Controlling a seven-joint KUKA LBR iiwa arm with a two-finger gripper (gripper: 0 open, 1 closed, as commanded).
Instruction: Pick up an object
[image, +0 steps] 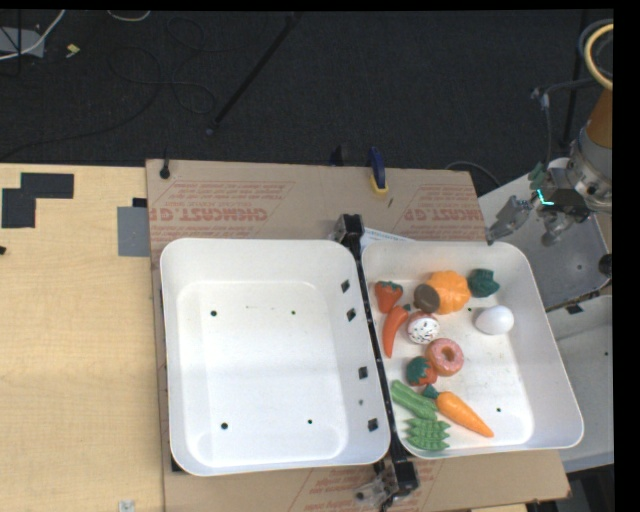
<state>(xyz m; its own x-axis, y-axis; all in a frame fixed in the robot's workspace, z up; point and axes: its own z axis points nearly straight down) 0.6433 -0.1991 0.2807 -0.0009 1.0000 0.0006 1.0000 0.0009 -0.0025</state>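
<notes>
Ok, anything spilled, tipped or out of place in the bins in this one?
Nothing stands out. The toy foods, among them the white egg, the pink donut and the carrot, all lie inside the right bin. The end effector is just outside its upper right corner.

Two bins sit side by side on the table (80, 330): the left bin (260, 355) and the right bin (545, 370), which holds all the toy food. In it, the egg (493, 320) lies toward the right wall, the doughnut (445, 356) near the middle, and the carrot (464, 413) toward the front. The tool (540, 215) is behind the right bin's far right corner.
</notes>
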